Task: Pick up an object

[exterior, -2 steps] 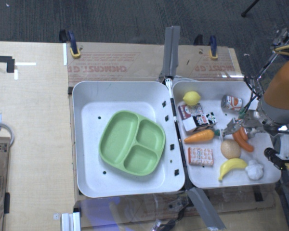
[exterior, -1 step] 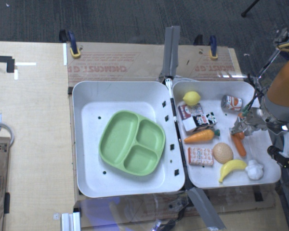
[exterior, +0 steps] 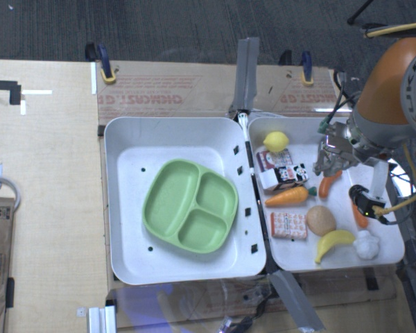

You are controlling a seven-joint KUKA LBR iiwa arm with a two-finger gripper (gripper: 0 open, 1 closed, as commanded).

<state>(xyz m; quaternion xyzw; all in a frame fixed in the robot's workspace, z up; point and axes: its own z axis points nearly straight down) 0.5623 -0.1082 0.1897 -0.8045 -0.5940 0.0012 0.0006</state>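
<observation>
arm reaches in from the right, claw low over the right bin, just above a small orange carrot piece. can't tell how wide the claw is or if it has anything. same bin: lemon, small printed box, big carrot, red-patterned packet, brown round thing, banana, white lump. left bin has a green divided plate. bins sit side by side on the tabletop.
</observation>
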